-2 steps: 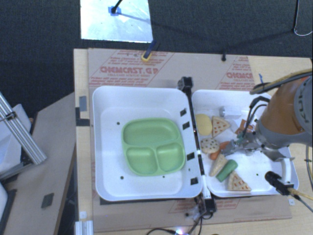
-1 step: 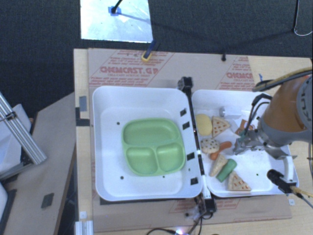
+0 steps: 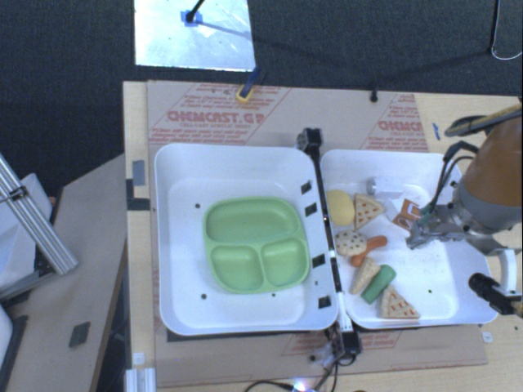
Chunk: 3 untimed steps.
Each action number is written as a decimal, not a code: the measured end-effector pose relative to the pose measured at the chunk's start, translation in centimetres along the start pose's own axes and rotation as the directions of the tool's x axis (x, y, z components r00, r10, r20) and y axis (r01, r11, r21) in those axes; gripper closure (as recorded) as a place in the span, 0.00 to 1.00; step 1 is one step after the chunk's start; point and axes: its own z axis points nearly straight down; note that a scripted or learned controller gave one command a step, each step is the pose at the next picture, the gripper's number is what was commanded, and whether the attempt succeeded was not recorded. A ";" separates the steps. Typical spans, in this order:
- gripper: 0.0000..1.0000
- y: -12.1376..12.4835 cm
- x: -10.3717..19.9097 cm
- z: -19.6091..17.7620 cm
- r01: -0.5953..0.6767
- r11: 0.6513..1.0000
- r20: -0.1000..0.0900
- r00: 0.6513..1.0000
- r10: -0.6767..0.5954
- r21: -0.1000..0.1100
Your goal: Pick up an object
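The right bin (image 3: 433, 288) holds several toy foods. A yellow lemon-like piece (image 3: 340, 207) and a pizza wedge (image 3: 368, 211) lie at its left. Below them are a speckled cookie (image 3: 350, 242), an orange carrot (image 3: 373, 242), a pale wedge (image 3: 363, 274), a green cucumber (image 3: 378, 284) and another pizza slice (image 3: 398, 305). A small orange-brown piece (image 3: 406, 212) lies near the middle. My gripper (image 3: 417, 237) hangs low over the bin floor just below that piece and right of the carrot. Nothing is seen in its grasp.
The left bin (image 3: 176, 300) carries a green divided plate (image 3: 253, 243). A black divider with clips (image 3: 320, 219) runs between the bins. The arm's wrist (image 3: 490, 186) covers the right bin's far right side. A small grey item (image 3: 372, 186) lies near the right bin's back wall.
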 end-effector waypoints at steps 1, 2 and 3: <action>1.00 -0.1 0.2 -6.4 0.006 1.000 0.000 1.000 -0.006 -0.003; 1.00 0.1 0.2 -7.4 0.006 1.000 -0.001 1.000 -0.006 0.001; 1.00 2.7 5.3 -6.4 0.011 1.000 -0.003 1.000 -0.011 0.002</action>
